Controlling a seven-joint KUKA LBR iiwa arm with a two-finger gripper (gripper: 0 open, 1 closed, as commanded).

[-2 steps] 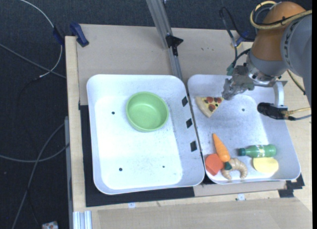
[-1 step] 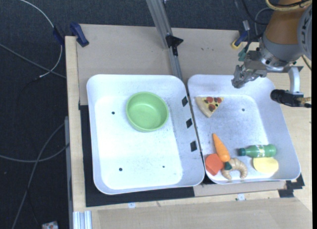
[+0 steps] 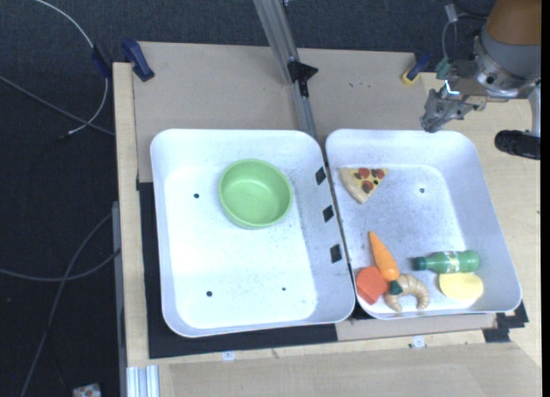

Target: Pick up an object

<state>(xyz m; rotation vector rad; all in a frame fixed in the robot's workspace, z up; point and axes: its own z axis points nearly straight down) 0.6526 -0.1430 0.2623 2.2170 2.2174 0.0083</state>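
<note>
Landmark: right bin point(image 3: 481, 189).

Near corner of right bin: tight cluster. Red block point(image 3: 370, 284) touching the carrot point(image 3: 383, 254); a tan curled piece point(image 3: 409, 293) just beside both; green bottle point(image 3: 446, 261) lying on its side above a yellow piece point(image 3: 460, 288), which sits against the bin's near wall.

Risk here, as a judgement: any grab into this cluster may catch two things at once or nudge neighbours, since there is little gap between them. The bottle, being round and on its side, may roll off under a closing pinch. The yellow piece is close to the sloped wall, so the wall may foul a descent.

Mid right bin, toward the divider: pizza slice point(image 3: 362, 182), lying flat and well apart from the rest. Easiest to reach, but flat and thin, so it may slip out.

Left of right bin: left bin point(image 3: 172, 215) with a green bowl point(image 3: 255, 192), upright.

Far side: pincer point(image 3: 438, 119) hovers over the far rim of the right bin, holding nothing; whether open or shut, cannot tell. A slanted metal pole point(image 3: 275, 17) crosses above the table point(image 3: 215, 86).
</note>
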